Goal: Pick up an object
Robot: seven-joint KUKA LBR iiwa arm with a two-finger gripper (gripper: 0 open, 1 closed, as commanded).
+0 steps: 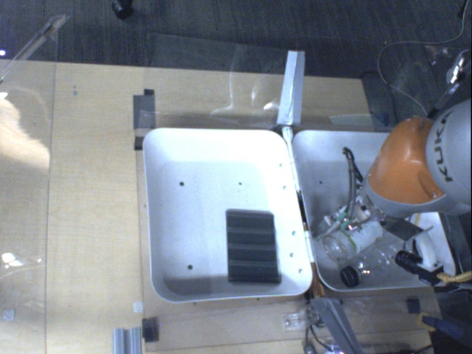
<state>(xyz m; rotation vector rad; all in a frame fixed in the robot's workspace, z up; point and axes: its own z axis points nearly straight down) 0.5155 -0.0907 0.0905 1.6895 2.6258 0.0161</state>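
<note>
So the likely target here is the clear, crumpled-looking plastic thing sitting in the near part of the right bin, with a small black round thing just beside it toward the front wall. The gripper is low in that bin, right over or against the clear stuff. Honestly I can't tell if the jaws are spread or pinched, since wires and glare hide them. My read is that this is the reach-and-grasp step and nothing is lifted yet. The next move calls for a firm close on that slippery clear piece, then a straight lift clear of the bin wall. The arm leans in from the right, its orange band hanging over the bin and the wrist pointing down. Over in the left bin a black ribbed block lies flat, well apart. Both bins sit on the pale wood counter.
</note>
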